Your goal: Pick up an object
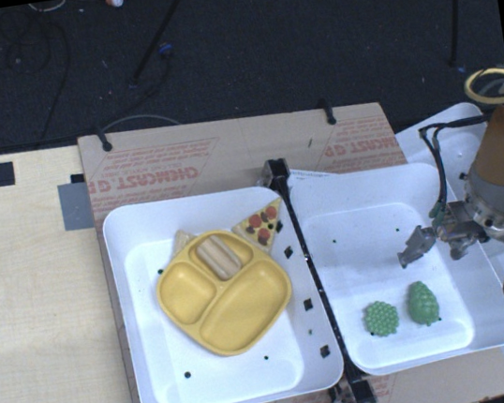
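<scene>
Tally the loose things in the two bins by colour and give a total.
Yellow: 1, the divided plate
Tan: 1, the hot dog toy resting on that plate
Multicoloured: 1, the pizza slice toy
Green: 2, a bumpy round toy and a ridged oval toy
Total: 5

Right bin (pixel 364 192) floor open; green pieces (pixel 401 311) front.

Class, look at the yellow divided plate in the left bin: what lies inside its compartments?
The yellow divided plate holds a tan, bread-like piece in its upper compartment. The other two compartments show bare yellow. A pizza slice lies at its upper right edge. Anything beneath the plate is covered.
</scene>
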Motion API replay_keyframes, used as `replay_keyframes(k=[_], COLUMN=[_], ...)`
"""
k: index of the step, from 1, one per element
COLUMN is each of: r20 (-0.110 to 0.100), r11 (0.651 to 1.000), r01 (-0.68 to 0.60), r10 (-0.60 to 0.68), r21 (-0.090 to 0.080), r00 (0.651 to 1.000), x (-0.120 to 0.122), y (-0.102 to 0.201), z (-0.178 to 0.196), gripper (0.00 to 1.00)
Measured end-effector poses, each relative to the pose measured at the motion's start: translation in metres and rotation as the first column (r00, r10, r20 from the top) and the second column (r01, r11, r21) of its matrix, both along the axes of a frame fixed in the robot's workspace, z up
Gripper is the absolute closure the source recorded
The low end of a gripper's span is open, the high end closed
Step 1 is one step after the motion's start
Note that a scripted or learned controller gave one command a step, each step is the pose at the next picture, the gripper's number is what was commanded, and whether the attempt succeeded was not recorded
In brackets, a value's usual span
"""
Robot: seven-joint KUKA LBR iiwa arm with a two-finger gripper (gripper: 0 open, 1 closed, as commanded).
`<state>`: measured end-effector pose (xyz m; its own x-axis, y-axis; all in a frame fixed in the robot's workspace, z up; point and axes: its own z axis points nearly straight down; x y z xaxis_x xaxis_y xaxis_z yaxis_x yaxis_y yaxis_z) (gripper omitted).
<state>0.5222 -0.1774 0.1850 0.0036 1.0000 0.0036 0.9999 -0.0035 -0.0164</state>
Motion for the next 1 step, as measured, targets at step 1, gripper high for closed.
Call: replay_keyframes(k=[1], r20=[0.013], r11=[1.0], r01=[-0.003], r10=[0.003], r21=[-0.002], r00=[1.0], x=[0.003], y=[0.0003], z=[0.0077], gripper=[0.0])
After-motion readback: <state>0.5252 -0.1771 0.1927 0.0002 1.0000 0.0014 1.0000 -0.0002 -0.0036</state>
